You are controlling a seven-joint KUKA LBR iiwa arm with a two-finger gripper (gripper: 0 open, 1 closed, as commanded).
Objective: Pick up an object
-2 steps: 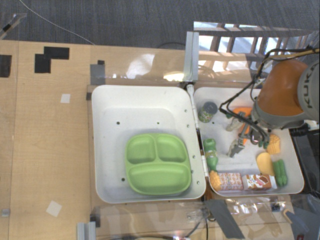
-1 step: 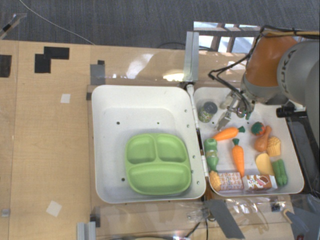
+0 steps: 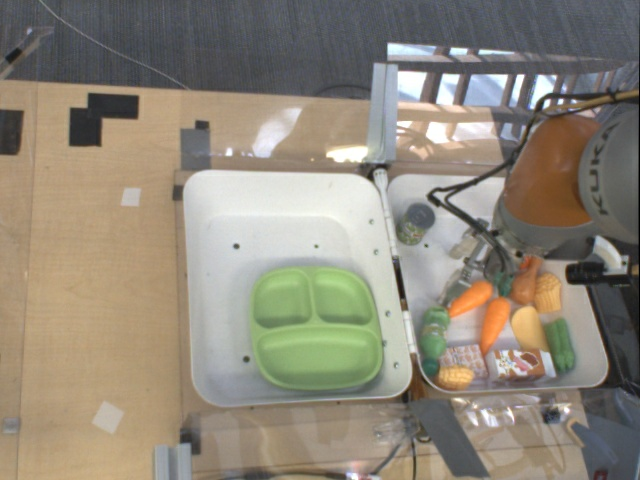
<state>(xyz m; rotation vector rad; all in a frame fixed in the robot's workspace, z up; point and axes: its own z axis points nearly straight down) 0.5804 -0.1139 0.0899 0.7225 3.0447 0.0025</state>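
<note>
- Camera view: a wooden tabletop [image 3: 90,298] is seen from above at a slant, with two shallow white bins set side by side on it.
- In the left bin [image 3: 215,228] a green divided plate [image 3: 316,328] lies flat.
- In the right bin [image 3: 440,193] toy food is crowded toward the near end: two carrots, a corn cob [image 3: 547,292], a green cucumber [image 3: 561,346], a yellow lemon-like piece [image 3: 528,328], a small carton [image 3: 520,365] and a small jar [image 3: 413,223] farther back.
- The grey arm with its orange band [image 3: 545,173] is reached in from the right, and the claw [image 3: 480,260] is set low just above the upper carrot [image 3: 469,299].
- How far the claw is spread cannot be told; nothing is seen gripped in it.
- The upper carrot is judged the likely target. Its long axis runs diagonally, the thick end up-right near the claw, the tip down-left.
- For a good grasp, the claw should be closed across the carrot's width at mid-length, clear of the second carrot [image 3: 494,322] just beside it.
</note>
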